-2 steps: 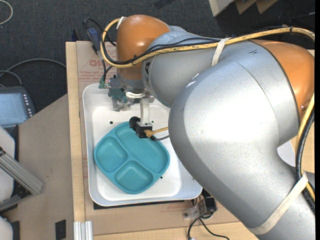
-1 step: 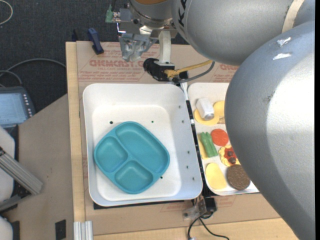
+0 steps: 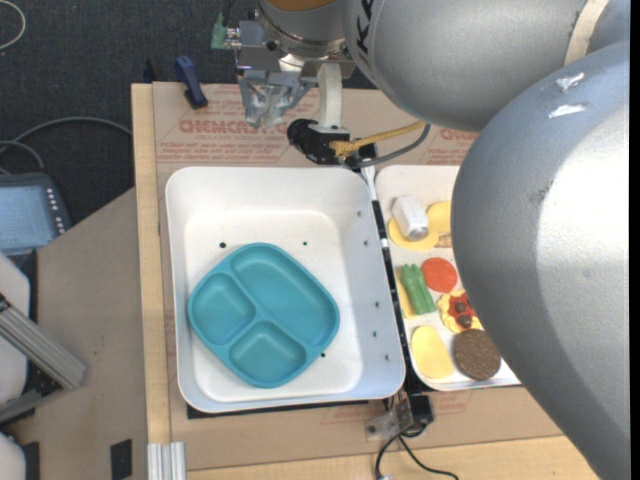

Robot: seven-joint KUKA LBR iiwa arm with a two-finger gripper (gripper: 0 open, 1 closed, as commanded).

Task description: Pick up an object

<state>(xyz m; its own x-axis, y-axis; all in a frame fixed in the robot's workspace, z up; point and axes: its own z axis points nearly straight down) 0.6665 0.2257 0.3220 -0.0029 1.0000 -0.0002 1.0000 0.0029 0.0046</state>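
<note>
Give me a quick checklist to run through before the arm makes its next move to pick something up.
1. Claw positioned over a bin: not ok, it hangs past the far rim of the left bin.
2. Claw free of any load: cannot tell at this size.
3. Targets present: ok, small food items lie in the right bin.
4. Teal divided plate lying flat in the left bin: ok.
5. Whole right bin in sight: not ok, the arm covers much of it.
</note>
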